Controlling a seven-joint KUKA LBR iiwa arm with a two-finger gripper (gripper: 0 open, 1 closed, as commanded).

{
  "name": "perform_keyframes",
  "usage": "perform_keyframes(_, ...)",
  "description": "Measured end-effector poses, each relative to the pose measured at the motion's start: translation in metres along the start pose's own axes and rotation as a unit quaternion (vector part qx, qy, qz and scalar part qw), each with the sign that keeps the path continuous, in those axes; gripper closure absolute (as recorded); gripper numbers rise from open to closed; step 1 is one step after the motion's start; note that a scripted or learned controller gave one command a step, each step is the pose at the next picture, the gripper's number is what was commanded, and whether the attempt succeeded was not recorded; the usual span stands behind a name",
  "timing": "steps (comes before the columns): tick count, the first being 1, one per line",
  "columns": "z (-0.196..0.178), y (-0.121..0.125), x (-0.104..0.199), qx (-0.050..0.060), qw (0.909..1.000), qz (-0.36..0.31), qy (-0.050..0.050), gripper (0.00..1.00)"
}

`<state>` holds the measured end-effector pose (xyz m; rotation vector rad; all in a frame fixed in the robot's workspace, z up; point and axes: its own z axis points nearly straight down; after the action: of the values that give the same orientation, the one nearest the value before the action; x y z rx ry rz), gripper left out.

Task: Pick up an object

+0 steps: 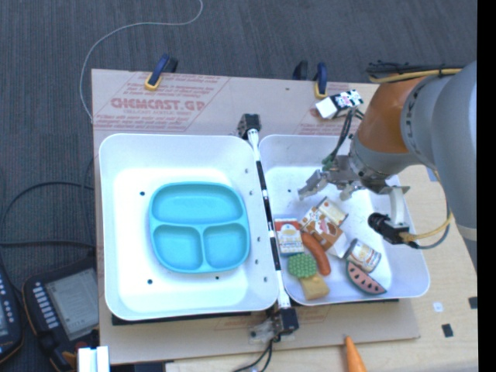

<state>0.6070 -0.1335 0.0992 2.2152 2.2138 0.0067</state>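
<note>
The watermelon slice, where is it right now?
The watermelon slice lies in the right bin, near its front right corner, just below a small can.

floor: dark grey carpet (46,45) | white cable (116,31) | bench: cardboard sheet (170,103)

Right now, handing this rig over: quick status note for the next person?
Gripper: open, low over the right bin, fingers spread, nothing between them.
Items: all clustered in the right bin's near half: snack pack, carrot, green piece, can, melon slice. Blue tray sits in the left bin.
Done: nothing picked.
Left: descend on an item (the snack pack looks nearest), close, lift.
</note>
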Motion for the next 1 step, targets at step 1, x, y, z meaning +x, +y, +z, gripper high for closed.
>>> perform_keyframes(1, 0.0102, -0.0592, -0.0494, 0.001, 1.0000, 0.000, 0.000, 0.00)
